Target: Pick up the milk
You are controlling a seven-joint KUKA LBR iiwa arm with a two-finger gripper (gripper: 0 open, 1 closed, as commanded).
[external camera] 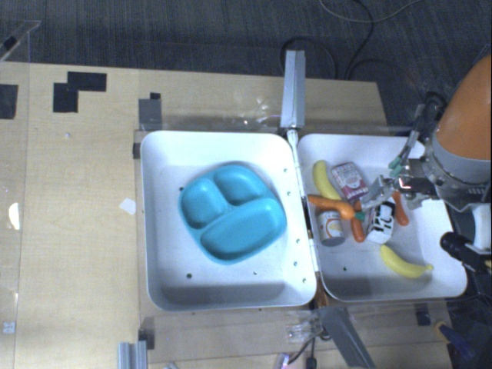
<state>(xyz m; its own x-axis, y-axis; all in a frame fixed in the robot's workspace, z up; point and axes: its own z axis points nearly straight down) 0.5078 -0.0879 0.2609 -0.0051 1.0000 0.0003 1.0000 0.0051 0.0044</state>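
Observation:
The milk (382,224) is a small white carton with black cow spots, lying in the right bin (438,283) near its middle. My gripper (387,191) hangs just above the carton's upper end, reaching in from the right under the grey wrist and orange band. The gripper's metal parts hide the top of the carton. Whether the gripper touches the milk cannot be told from this angle.
Around the milk lie an orange carrot (332,204), a second carrot (400,211), a tin can (331,227), a pink carton (348,177) and two bananas (322,178) (405,262). The left bin (165,283) holds a blue divided plate (232,211).

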